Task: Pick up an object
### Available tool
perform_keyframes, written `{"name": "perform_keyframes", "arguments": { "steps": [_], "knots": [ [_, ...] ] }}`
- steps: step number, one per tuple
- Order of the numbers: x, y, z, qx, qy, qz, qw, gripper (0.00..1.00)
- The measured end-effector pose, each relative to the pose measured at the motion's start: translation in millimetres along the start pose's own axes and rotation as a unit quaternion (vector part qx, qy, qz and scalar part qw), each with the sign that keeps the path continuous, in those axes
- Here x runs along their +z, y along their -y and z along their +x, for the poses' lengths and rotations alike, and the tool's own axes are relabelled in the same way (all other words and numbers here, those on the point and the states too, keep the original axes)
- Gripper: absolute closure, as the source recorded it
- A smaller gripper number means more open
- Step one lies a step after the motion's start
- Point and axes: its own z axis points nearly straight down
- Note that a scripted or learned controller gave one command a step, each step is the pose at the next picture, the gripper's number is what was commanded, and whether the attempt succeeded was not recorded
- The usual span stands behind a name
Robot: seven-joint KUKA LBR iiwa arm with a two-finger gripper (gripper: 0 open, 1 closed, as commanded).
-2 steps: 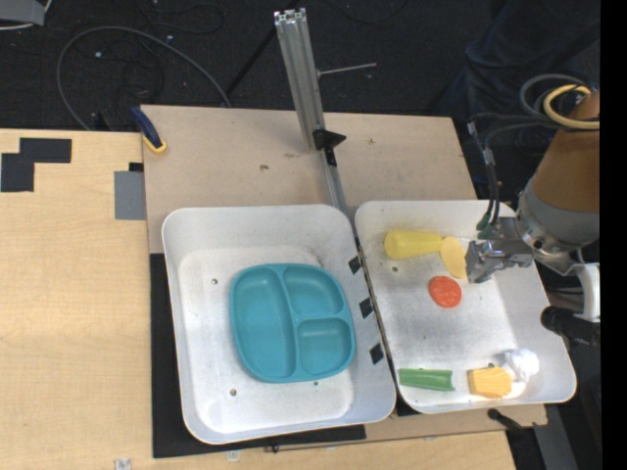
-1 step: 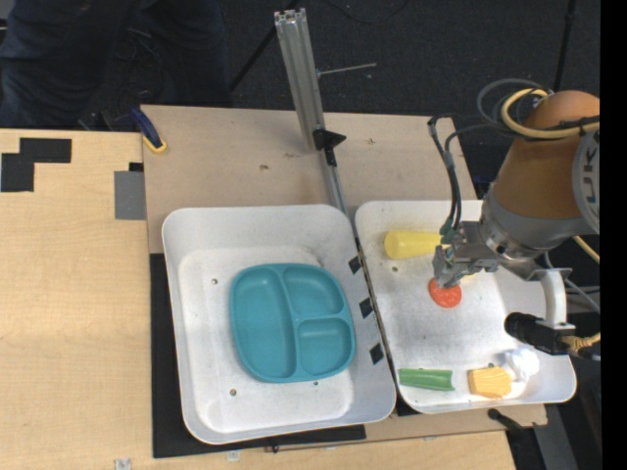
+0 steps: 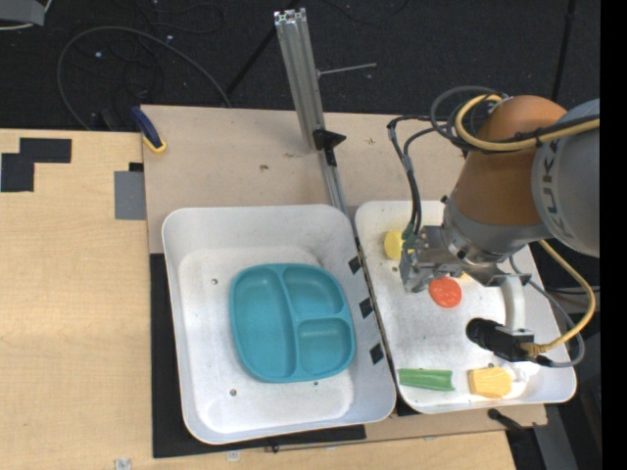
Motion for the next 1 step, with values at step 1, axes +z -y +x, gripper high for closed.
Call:
{"name": "perform_keyframes", "arguments": {
  "steps": [1],
  "knots": [
    [-10.6, -8.3, 54.5, 0.000, 0.001, -0.001, 1.0000, 1.00]
  ]
}}
